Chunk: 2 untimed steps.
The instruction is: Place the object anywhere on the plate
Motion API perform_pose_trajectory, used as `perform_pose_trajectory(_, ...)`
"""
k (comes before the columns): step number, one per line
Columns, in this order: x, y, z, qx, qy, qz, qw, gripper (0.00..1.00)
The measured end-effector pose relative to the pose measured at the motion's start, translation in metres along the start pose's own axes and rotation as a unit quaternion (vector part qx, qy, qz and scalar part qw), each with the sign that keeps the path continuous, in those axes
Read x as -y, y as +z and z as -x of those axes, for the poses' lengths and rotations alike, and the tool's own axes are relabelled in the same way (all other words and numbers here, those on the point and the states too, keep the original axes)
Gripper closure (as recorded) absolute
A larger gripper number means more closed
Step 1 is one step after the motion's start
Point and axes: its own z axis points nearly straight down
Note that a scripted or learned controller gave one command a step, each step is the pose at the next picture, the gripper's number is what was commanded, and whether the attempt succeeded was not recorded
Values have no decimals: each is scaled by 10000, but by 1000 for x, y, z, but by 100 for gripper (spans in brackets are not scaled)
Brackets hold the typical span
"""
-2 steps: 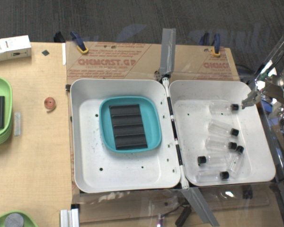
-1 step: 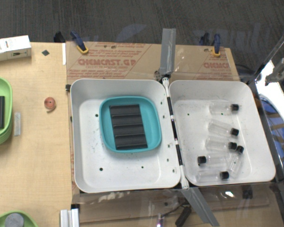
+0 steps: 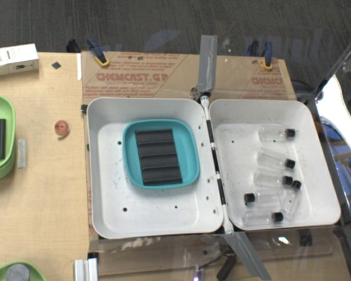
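Note:
A teal square plate (image 3: 132,134) lies in the left white bin (image 3: 105,204), with a black ribbed rack (image 3: 158,156) resting in its middle. The right white bin (image 3: 234,209) holds several clear plastic vials with black caps: one near the back right (image 3: 278,134), one further down at the right (image 3: 275,160), one at the right side (image 3: 292,196), and one lying at the front (image 3: 258,199).
Brown cardboard (image 3: 140,75) lies behind the bins, held by blue and yellow clamps (image 3: 97,51). A green tray (image 3: 6,113) sits at the left edge of the wooden bench, with a small round red piece (image 3: 61,127) and a white box (image 3: 11,59) nearby.

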Motion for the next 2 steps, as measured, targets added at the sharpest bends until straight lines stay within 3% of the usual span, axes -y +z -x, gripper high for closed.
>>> perform_pose_trajectory(2, -35, 1, -21, 1, 802, -5, 9968, 0)
